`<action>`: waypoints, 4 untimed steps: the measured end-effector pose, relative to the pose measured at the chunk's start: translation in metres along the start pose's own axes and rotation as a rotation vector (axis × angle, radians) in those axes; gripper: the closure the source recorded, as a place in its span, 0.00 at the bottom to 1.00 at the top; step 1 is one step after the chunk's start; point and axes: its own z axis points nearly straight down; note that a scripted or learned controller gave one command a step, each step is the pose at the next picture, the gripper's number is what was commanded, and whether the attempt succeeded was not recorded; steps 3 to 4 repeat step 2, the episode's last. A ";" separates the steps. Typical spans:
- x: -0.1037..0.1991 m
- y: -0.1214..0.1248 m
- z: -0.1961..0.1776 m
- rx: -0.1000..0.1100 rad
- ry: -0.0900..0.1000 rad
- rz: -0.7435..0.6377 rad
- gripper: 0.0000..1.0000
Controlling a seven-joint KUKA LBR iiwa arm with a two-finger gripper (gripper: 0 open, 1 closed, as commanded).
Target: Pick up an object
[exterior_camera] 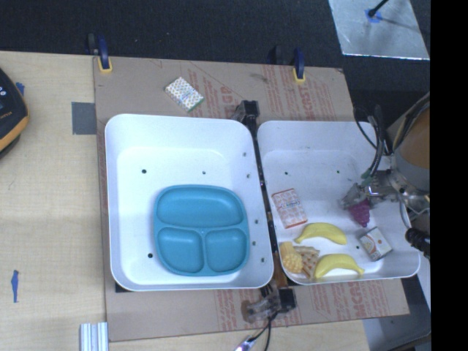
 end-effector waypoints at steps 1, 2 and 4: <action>0.054 0.048 -0.151 -0.005 0.001 0.003 1.00; 0.172 0.051 -0.089 0.000 0.001 0.002 1.00; 0.172 0.051 -0.089 0.000 0.001 0.002 1.00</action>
